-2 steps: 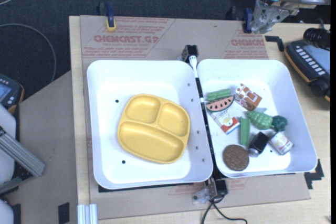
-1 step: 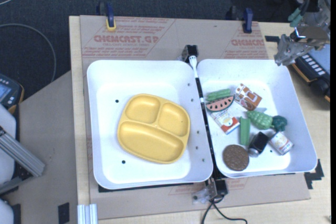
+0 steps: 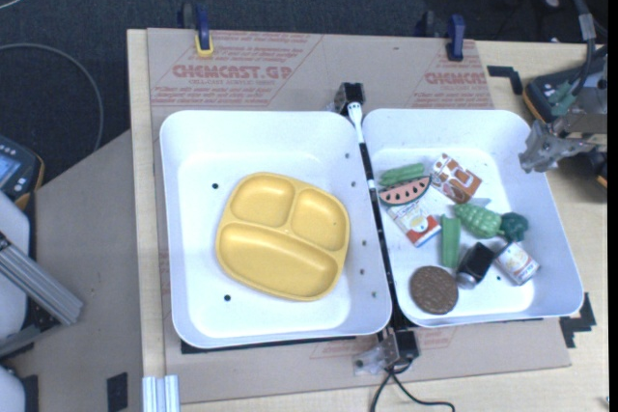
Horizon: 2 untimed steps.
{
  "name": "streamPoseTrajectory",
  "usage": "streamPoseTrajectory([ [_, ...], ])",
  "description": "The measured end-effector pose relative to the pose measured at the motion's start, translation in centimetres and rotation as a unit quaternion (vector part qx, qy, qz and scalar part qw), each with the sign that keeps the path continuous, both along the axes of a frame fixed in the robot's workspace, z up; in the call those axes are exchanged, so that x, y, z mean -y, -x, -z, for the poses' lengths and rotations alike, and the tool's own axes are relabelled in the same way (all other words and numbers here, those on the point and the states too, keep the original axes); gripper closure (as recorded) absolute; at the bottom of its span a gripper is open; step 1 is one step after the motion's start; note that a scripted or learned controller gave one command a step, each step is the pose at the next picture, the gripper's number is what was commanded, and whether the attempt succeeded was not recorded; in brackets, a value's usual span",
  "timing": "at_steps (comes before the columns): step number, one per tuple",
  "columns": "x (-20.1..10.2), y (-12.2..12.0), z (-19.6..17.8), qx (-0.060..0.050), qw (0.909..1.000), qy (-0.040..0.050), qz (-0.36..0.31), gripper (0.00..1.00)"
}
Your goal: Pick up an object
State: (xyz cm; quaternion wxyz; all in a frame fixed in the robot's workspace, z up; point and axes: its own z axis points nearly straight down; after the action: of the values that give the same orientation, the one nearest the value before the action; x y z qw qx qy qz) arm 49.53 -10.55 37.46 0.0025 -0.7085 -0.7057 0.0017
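Since nothing is lifted yet, the step in hand looks like approach and choice of target. Gripper (image 3: 543, 152) sits at the outer edge of the right bin (image 3: 541, 299), on the far side of it from the yellow tray (image 3: 283, 234); whether its fingers are open or shut I cannot tell (grey blur against grey clutter), and nothing is seen between them.

Candidates all lie in the right bin, beyond the tray: watermelon slice (image 3: 403, 192) nearest the divider, brown disc (image 3: 434, 289) toward the near rim, small can (image 3: 517, 262) farthest from the tray, green broccoli-like piece (image 3: 480, 219) mid-bin.

Judgement: the disc or the can looks easiest, each having free space on at least one side; descend vertically, straddle one item only. Mid-bin pieces touch or overlap, so a double grab is likely there.

Hard to read: box labels and the black item (image 3: 474, 262) beside the can.
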Motion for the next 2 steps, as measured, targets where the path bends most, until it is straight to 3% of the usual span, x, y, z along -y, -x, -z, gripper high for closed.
streamPoseTrajectory([
  [1, -2.4, 1.6, -5.8, 0.007, 1.0000, 0.0010, -0.003, 1.00],
  [2, -5.2, 1.7, 2.5, -0.002, 1.0000, -0.0004, -0.003, 1.00],
])
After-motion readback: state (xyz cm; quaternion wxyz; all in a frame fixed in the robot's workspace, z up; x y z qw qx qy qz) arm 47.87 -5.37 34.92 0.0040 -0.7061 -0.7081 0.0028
